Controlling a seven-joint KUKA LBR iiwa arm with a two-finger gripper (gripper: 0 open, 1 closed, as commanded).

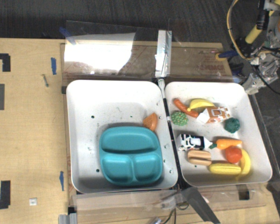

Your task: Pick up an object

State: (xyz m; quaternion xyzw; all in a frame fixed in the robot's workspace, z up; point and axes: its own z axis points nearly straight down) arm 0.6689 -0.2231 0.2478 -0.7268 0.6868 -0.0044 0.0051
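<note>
The right bin holds several toy foods: a carrot, a small banana, a green broccoli piece, a white and orange carton, a dark green piece, a black and white cow-patterned item, a hot dog, an orange vegetable, a red tomato and a larger banana. My gripper hangs above the bench just beyond that bin's far right corner, away from all of them.
The left bin carries a teal divided tray and an orange piece near the wall shared by the bins. Yellow cables loop beside the arm at the top right. A clear plastic sheet lies behind the bins.
</note>
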